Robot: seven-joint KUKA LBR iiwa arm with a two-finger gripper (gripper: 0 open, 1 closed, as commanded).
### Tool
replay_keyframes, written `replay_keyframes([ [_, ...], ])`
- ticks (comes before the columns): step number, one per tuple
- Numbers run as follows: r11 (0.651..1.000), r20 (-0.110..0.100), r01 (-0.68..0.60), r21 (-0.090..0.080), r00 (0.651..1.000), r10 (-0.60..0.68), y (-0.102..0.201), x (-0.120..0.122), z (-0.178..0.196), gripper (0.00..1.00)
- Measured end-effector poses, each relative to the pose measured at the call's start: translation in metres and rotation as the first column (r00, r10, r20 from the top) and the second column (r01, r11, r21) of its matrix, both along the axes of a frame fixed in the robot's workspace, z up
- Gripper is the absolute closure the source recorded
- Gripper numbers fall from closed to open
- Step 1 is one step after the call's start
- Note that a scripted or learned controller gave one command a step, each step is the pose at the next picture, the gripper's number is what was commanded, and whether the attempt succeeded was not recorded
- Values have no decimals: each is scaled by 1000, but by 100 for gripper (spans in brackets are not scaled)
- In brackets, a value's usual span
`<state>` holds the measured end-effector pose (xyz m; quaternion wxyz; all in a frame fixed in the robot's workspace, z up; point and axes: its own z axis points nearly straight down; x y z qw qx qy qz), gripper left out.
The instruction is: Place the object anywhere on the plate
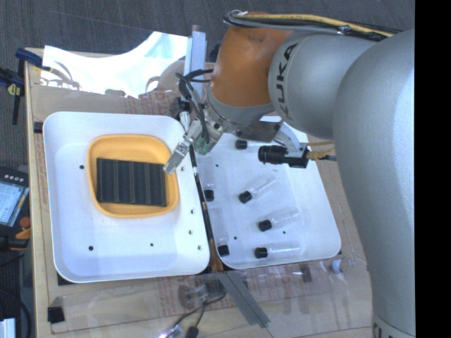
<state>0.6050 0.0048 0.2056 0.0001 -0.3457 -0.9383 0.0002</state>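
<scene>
Robotics lab. Big grey-orange industrial arm (303, 69) over wooden table (127, 305), two white bins (70, 252) side by side, loose cables (187, 322), electronic device (10, 203) at left edge, dark carpet floor (106, 5).

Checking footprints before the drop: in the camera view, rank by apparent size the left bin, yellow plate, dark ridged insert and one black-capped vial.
1. Left bin
2. Yellow plate
3. Dark ridged insert
4. Black-capped vial

No ties; each lies within the one before, except the vial.

Two white bins (120, 259), one yellow plate (130, 150), four clear vials (257, 190).
</scene>
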Motion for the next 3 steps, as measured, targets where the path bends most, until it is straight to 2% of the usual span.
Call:
replay_keyframes([
  [3, 1000, 0, 0, 0, 1000, 0, 0, 0, 0, 0],
])
